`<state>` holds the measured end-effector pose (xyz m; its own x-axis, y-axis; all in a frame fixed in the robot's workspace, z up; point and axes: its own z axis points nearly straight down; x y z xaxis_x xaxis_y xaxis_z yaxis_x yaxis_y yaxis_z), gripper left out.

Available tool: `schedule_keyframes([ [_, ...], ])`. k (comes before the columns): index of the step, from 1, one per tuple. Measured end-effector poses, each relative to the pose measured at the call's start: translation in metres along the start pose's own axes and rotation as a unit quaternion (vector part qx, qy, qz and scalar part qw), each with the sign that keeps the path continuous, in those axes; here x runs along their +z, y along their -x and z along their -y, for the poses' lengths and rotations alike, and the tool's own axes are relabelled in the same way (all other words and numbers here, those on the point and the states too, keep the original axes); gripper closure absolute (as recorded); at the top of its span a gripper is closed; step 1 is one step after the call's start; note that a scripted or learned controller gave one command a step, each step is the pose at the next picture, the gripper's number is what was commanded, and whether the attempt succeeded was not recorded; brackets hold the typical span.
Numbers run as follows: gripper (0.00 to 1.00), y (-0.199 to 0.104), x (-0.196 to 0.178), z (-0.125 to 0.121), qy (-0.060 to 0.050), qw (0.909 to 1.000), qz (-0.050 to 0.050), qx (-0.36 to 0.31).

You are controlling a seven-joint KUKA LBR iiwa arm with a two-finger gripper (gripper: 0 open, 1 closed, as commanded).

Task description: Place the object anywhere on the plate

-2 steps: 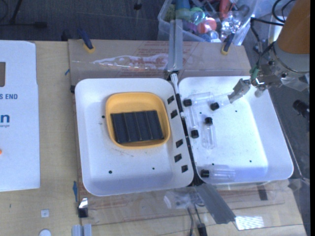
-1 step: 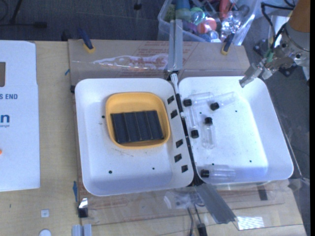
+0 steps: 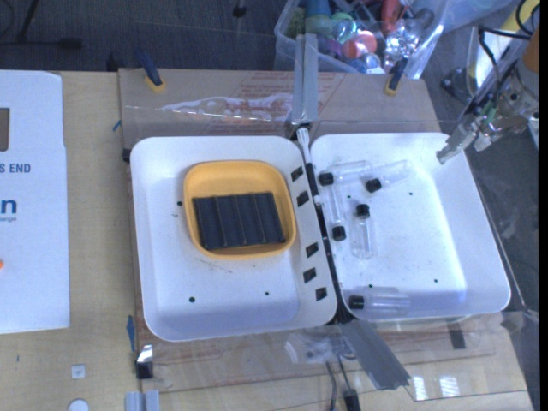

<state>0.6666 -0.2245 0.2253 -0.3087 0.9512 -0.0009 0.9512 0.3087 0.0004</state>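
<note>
Over the right bin's point(image 3: 479, 255) far corner, the gripper point(image 3: 449, 151) hung; can't tell its state.
Clear vials point(image 3: 362, 229) lay loose there; the yellow plate point(image 3: 199, 182) held a dark slab point(image 3: 239, 221).

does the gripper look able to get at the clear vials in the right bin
Probably yes: the gripper sits at the right white bin's far rim, and the clear black-capped vials lie uncovered with open space above.

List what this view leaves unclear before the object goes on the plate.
- Gripper: small and blurred at the right bin's far corner; finger state unreadable.
- Clear vials: transparent against white, so their count and outlines are uncertain.
- Dark ridged block on the yellow plate: too coarse to identify.
- Arm: cut off by the right edge.
</note>
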Motion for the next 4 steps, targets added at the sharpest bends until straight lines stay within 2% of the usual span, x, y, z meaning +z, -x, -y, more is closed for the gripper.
schedule_keyframes([
  [1,1.00,-0.001,-0.012,-0.002,0.002,1.0000,0.003,-0.001],
  [2,1.00,-0.002,-0.031,-0.003,0.003,0.9931,0.003,-0.117],
  [3,1.00,-0.002,-0.094,-0.003,0.003,0.9680,0.003,-0.251],
  [4,0.00,-0.002,-0.094,-0.003,0.003,0.9681,0.003,-0.251],
])
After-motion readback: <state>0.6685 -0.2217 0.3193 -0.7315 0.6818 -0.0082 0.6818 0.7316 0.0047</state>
